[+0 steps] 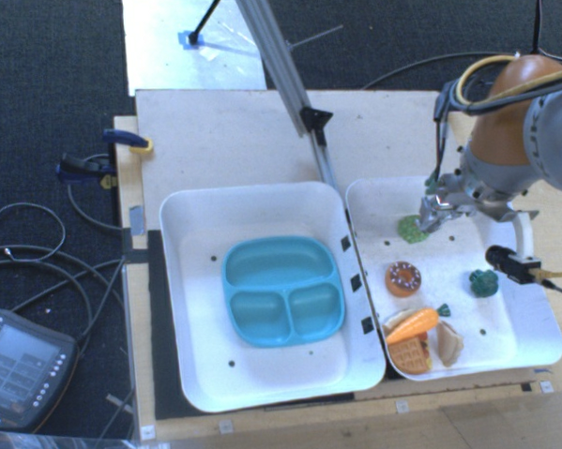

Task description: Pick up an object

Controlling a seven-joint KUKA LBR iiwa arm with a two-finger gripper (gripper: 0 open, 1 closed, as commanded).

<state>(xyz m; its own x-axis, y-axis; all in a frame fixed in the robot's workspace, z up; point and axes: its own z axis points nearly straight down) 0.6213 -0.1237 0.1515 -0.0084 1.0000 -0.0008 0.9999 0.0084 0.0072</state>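
Green toy just beside gripper

Right bin holds the lot: light green lump near the back-left, sprinkled donut mid-left, dark green broccoli to the right, carrot, waffle and beige piece clustered at the front-left corner.
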